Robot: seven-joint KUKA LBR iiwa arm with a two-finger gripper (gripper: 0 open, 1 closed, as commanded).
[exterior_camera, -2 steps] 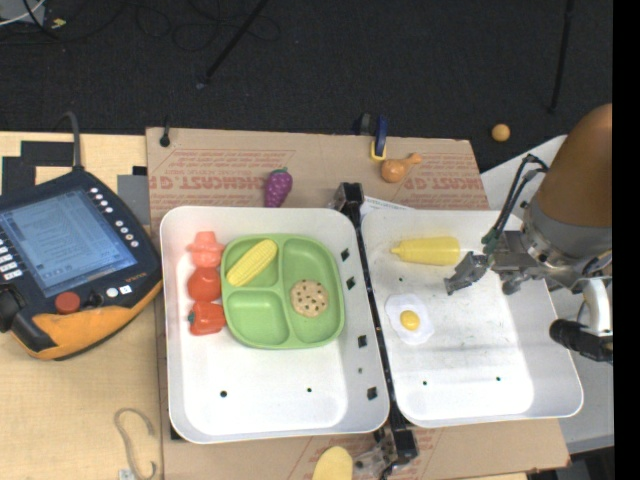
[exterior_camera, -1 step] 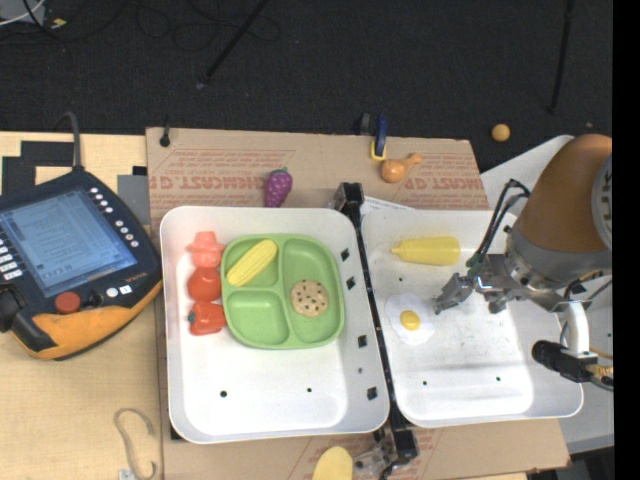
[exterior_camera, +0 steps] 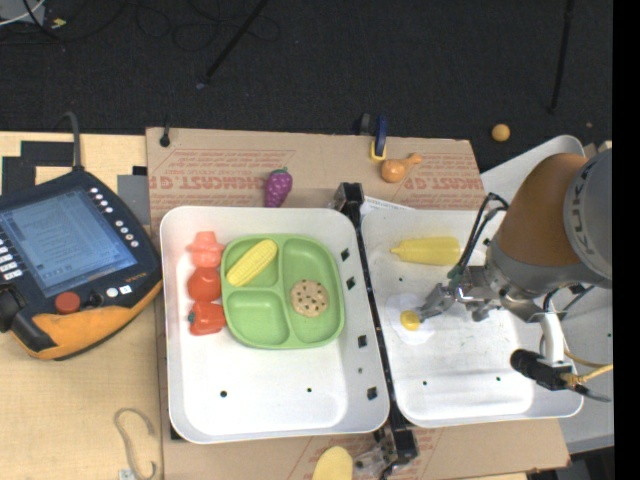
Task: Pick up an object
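My arm [exterior_camera: 560, 223] is the biggest thing here. It is grey with an orange band, and it comes in from the right, over the right bin [exterior_camera: 470, 393]. Next to that is the left bin [exterior_camera: 260, 408], and in it sits a green plate [exterior_camera: 283, 328] with yellow corn [exterior_camera: 250, 261] and a cookie [exterior_camera: 310, 297] on it. Some red toys [exterior_camera: 204, 284] lie beside the plate, on its left.

In the right bin there is a long yellow toy [exterior_camera: 427, 251], lying flat and pointing left to right. It is up toward the back of the bin, near my arm but not touching my gripper.

My gripper [exterior_camera: 432, 305] is low in the right bin and points to the left. I cannot tell if it is clenched or let go. It is too small and blurry.

The smallest thing is a little yellow ball [exterior_camera: 410, 319]. It sits just beside the tip of my gripper, a bit to the left and a bit toward the front. I think that is the one I am going for, because it is the closest. It is round, so any way I squeeze it should work, but it could roll away.
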